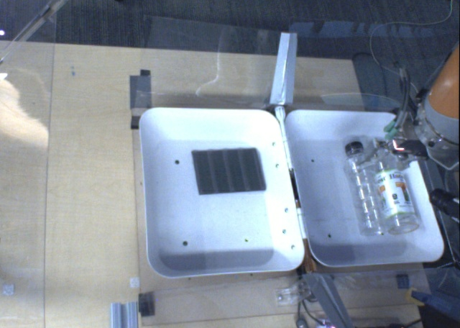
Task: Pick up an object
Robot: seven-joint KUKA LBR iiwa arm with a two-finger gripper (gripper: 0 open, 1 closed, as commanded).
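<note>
1. The table (86, 175) is pale wood, with a sheet of clear plastic lying over its left part and catching glare.
2. Two white bins sit side by side on it; the left bin (165, 247) holds a dark ribbed mat (228, 170) near its middle.
3. The right bin (316, 175) touches the left bin along a shared edge, and a grey metal bar (283, 67) runs back from where their far corners meet.
4. A clear bottle (379, 193) with a dark cap and an orange-and-white label lies on its side in the right bin, toward that bin's right wall, cap pointing to the far side.
5. The tool (399, 145) hangs over the right bin's far right corner, just beside the bottle's cap end; whether it is open or closed cannot be told.
6. Beyond the table, past the bins' far side, lies dark carpet with a black cable.
</note>
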